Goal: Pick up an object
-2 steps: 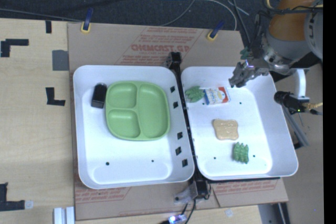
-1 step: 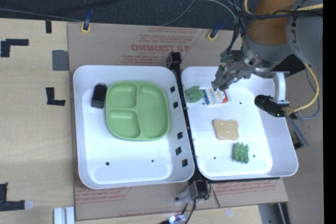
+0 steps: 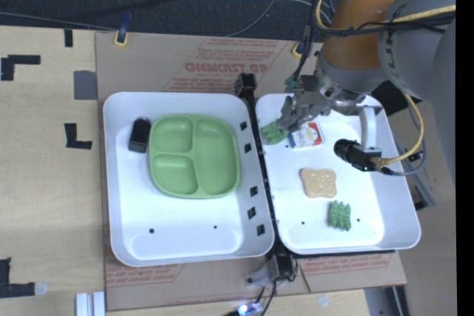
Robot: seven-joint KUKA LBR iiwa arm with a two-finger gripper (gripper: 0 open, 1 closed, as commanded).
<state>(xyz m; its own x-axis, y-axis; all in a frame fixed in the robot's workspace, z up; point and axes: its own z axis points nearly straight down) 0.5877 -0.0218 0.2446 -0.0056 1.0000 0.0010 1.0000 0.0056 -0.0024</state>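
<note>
**Gripper low over the green toy at the right bin's left wall**

The thing I take as the target is the small green toy (image 3: 272, 132), lying in the right bin (image 3: 392, 233) close against its left wall, just beside the divider between the two bins. I judge it to be light and made of hard plastic, so it should not deform, but its shape is irregular and a grasp may slip off. I would take it across its narrow middle, and the wall so near leaves little room for a finger on that side.

The gripper (image 3: 295, 116) hangs just above it, touching or almost touching; I cannot tell which. Whether it is opened or closed, and whether it has anything, I also cannot tell, because the wrist covers that part.

Just beside the toy, to the right, lies a small carton (image 3: 309, 135) with red and blue print, partly hidden under the gripper. Further down are a toast slice (image 3: 318, 182) and another green piece (image 3: 340, 215), both well apart and free.

In the left bin (image 3: 118, 181) there is a green divided plate (image 3: 195, 156) with a black block (image 3: 139, 135) beside its left edge.
</note>
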